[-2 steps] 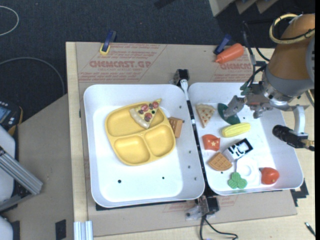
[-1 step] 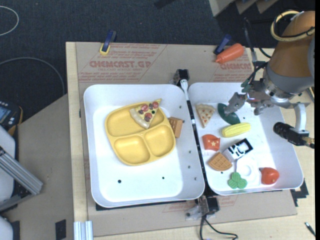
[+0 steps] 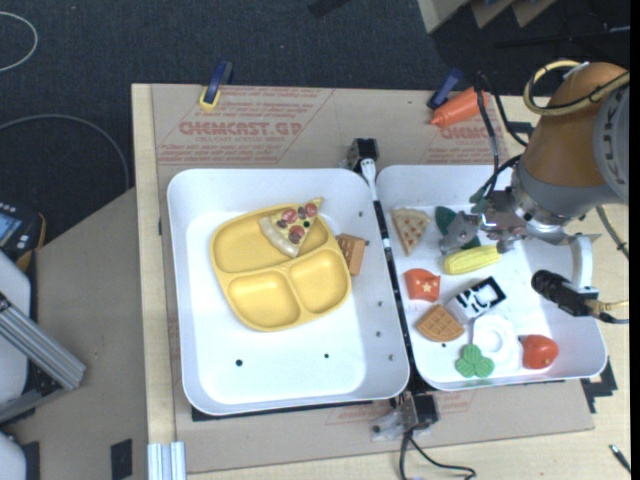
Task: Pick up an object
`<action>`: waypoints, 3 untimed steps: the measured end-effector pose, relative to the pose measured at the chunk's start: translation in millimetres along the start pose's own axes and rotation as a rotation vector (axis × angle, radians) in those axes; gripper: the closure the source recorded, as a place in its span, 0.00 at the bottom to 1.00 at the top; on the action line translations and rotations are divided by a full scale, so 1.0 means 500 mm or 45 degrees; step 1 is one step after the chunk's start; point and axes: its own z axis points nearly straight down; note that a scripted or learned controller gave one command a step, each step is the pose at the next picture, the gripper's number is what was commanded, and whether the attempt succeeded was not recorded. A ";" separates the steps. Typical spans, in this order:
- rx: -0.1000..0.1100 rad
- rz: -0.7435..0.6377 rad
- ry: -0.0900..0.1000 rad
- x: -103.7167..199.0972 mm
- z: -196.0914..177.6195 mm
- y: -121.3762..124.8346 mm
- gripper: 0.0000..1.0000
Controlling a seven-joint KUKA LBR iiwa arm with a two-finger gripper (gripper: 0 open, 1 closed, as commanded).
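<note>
My gripper [image 3: 470,230] hangs low over the back of the right bin [image 3: 590,363], just above a yellow corn cob [image 3: 470,260] and next to a dark green piece [image 3: 445,216]. Nothing is visibly held. Also in this bin are a tan waffle wedge [image 3: 410,230], a red piece with a star [image 3: 422,284], a black-and-white block [image 3: 480,296], a round waffle [image 3: 440,323], a white disc [image 3: 497,338], a green broccoli [image 3: 475,363] and a red tomato [image 3: 540,351].
The left bin [image 3: 200,348] holds a yellow divided plate [image 3: 275,303] with a pizza slice [image 3: 293,223] in its back section. A brown cracker [image 3: 351,253] leans by the plate's right rim. An orange clamp [image 3: 455,108] and a yellow clamp [image 3: 212,93] sit on the board's back edge.
</note>
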 end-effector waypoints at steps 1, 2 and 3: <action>-0.016 -0.002 -0.007 -0.002 0.097 0.005 0.00; -0.035 -0.001 -0.010 -0.003 0.063 0.012 1.00; -0.020 -0.003 -0.005 -0.013 -0.062 0.006 1.00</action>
